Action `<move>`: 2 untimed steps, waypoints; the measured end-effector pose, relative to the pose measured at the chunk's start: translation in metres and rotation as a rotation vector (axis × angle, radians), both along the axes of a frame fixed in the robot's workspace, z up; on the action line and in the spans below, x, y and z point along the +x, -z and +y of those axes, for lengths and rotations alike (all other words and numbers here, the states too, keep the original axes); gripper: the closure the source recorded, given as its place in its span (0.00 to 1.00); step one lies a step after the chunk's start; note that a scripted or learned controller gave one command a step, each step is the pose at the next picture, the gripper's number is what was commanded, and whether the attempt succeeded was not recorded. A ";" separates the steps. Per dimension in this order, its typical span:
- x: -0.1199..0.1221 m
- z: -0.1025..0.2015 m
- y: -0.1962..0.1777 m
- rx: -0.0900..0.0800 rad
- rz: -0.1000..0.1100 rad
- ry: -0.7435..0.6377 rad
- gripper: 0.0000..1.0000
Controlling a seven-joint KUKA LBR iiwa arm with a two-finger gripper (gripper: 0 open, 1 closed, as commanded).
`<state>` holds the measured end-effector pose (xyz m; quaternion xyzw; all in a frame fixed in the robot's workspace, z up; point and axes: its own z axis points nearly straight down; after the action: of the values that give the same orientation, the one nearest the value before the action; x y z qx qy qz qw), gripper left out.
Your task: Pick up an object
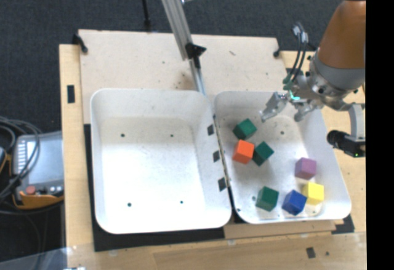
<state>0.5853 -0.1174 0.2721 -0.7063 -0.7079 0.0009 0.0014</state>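
In right bin (320, 146), small matte cubes, orange cube (244, 151), metal fingers (287, 109) apart

The robot arm (345, 29) is cut off by the frame's upper right edge. A grey control box (34, 167) at middle left is cropped by the left edge. A slanted metal rail (174, 7) runs off the top edge.
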 end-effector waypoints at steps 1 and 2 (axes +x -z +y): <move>0.001 0.000 -0.002 0.000 -0.005 0.001 0.00; -0.007 -0.001 0.043 -0.003 0.000 0.003 0.00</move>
<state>0.5784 -0.1189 0.2292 -0.7075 -0.7067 0.0018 0.0005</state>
